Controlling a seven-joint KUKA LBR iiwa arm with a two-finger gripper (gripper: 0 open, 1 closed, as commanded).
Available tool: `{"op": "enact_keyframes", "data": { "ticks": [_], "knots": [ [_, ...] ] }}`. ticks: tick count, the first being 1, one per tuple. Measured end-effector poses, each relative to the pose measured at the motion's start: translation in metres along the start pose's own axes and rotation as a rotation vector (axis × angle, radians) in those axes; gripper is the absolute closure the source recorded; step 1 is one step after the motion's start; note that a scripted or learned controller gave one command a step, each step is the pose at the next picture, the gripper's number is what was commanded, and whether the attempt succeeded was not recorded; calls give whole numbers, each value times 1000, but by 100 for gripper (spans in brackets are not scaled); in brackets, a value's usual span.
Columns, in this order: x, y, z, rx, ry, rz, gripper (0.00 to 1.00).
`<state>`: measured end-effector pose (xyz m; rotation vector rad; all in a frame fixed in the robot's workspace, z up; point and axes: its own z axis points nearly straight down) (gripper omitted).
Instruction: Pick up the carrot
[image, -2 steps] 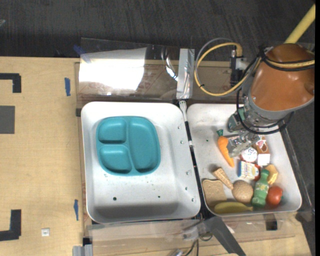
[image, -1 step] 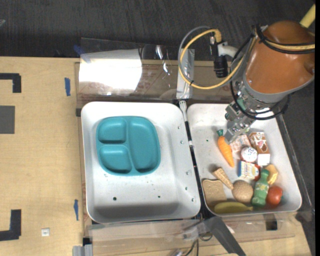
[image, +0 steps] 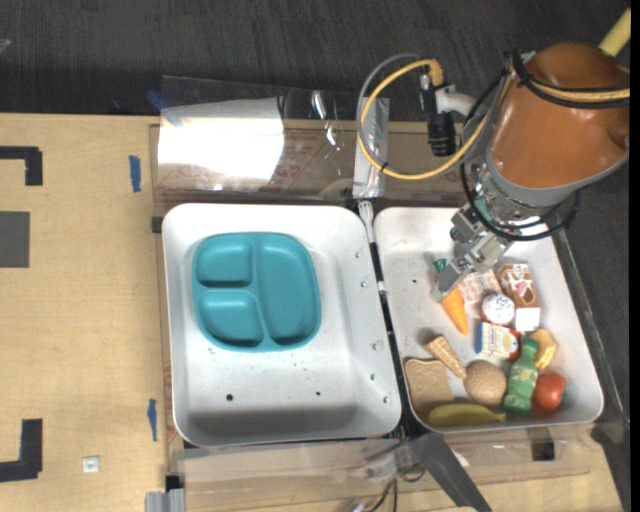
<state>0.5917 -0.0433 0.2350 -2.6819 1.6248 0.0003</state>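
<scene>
**Tool poised just above the carrot in the right bin**

On the far left lies the bare wooden table (image: 80, 300), with black markings and strips of blue tape. Next comes the left bin (image: 345, 300), which holds a teal divided plate (image: 257, 290) with three compartments.

The right bin (image: 400, 250) touches the left bin along their shared edge, and its contents are crowded toward its lower right. The carrot (image: 457, 310), a small orange wedge, lies near the middle of that bin, at the upper-left edge of the pile. Below the carrot are a cracker-like stick (image: 447, 355), a slice of bread (image: 428, 380), a round brown potato-like piece (image: 485, 382) and a banana (image: 460, 413) along the bin's near wall. To the right of the carrot sit small printed packages (image: 500, 310), then a green vegetable piece (image: 521, 385) and a red tomato (image: 548, 392).

The tool (image: 462, 268) hangs from the orange-banded arm (image: 560, 110) directly above the carrot's upper end, just beside it or touching; which, I cannot tell. Nothing is visibly between its fingers, and whether they are spread or closed cannot be made out.
</scene>
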Motion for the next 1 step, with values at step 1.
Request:
{"op": "enact_keyframes", "data": {
  "ticks": [1],
  "knots": [
    [8, 64, 20, -6, -1, -118, 0]
  ]
}}
